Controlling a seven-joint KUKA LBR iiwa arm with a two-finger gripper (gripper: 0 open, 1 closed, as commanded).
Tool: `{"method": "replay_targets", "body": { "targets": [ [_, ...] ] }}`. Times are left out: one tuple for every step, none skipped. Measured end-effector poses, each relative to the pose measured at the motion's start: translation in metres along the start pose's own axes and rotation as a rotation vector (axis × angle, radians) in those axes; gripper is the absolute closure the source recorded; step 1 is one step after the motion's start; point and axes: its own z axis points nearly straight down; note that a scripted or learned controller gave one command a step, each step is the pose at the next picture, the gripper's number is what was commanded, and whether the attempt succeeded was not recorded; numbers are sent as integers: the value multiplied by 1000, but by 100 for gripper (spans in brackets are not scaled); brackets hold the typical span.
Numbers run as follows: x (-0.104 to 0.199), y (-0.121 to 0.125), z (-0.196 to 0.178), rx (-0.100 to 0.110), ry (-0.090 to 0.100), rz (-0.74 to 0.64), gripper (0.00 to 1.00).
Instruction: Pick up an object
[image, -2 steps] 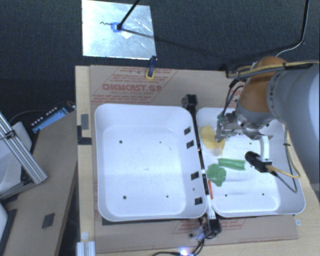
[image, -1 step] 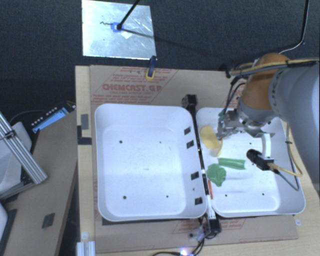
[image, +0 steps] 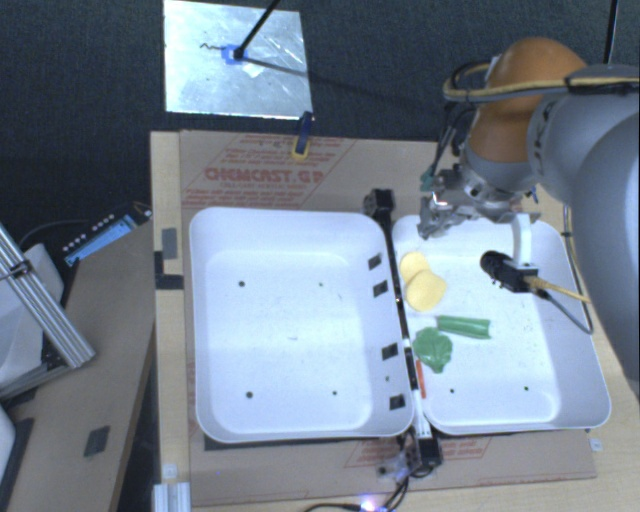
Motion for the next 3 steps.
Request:
{"method": "replay_targets", "body": {
  "targets": [
    [61,15,-76,0,1,-1,100],
    [117,15,-157,-1,3,-1,100],
    [172,15,-200,5,1,2,100]
  ]
}}
